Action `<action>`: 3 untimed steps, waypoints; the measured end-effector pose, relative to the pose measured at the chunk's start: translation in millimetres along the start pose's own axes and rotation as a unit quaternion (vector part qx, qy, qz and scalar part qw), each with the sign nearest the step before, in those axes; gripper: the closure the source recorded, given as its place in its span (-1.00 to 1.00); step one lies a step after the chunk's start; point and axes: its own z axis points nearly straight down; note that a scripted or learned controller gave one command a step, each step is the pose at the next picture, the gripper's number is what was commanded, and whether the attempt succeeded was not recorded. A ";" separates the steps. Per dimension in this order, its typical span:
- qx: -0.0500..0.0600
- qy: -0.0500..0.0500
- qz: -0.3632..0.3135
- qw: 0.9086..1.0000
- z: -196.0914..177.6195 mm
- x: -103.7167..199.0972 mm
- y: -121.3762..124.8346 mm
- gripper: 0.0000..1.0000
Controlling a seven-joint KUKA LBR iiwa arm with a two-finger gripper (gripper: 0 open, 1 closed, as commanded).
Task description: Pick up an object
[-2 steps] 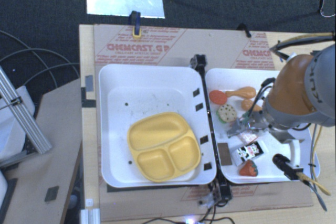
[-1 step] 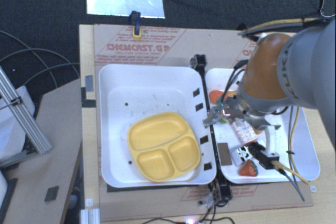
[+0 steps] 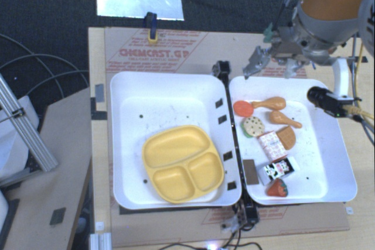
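Observation:
The right bin (image 3: 334,184) holds several toy foods: a drumstick with a red end (image 3: 258,106), a second drumstick (image 3: 285,119), a round speckled cookie (image 3: 253,126), a brown slice (image 3: 287,136), a patterned packet (image 3: 272,145), a black-and-white carton (image 3: 278,169) and a strawberry (image 3: 278,187). My gripper (image 3: 274,65) hangs high over the far edge of the right bin, above the drumsticks, its fingers apart with nothing between them.
The left bin (image 3: 126,126) holds a yellow three-compartment plate (image 3: 183,162). A black camera-like part (image 3: 326,101) on a white bracket juts over the right bin's far right corner. A divider with black clips (image 3: 229,126) runs between the bins.

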 end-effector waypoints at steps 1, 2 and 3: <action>0.013 0.001 -0.002 1.000 96.0 81.7 17.1 -1.00; 0.015 0.000 -0.001 1.000 227.1 197.4 86.8 -1.00; 0.007 -0.003 0.007 1.000 187.3 82.6 92.6 -1.00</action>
